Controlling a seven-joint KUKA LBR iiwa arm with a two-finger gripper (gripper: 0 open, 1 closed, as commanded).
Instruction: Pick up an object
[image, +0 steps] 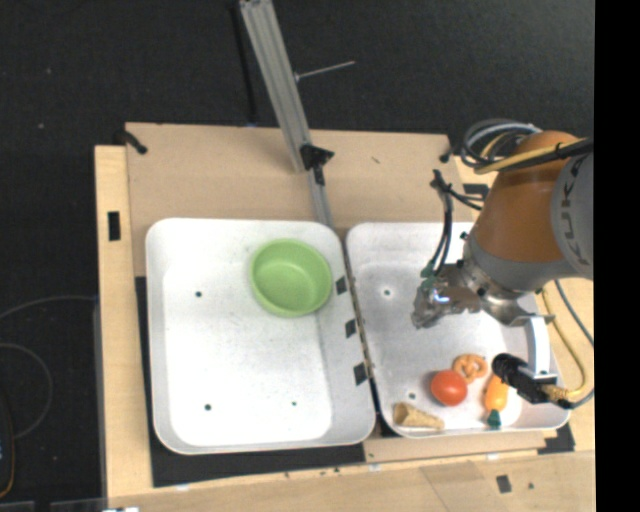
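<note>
My gripper (432, 305) hangs over the middle of the right bin (390, 260), below the orange-banded wrist. Near that bin's front edge lie a red tomato (449, 387), a small orange pretzel-like piece (469, 366), an orange carrot-like toy (494, 398) and a tan wedge (418, 417). All of them rest apart from the gripper, toward the front right of it. A green bowl (291, 277) sits upright in the back right part of the left bin (180, 330).
A grey metal post (285, 90) slants up from between the bins at the back. Black clips (352, 325) line the seam between the bins. Cables (560, 340) trail along the right bin's right side.
</note>
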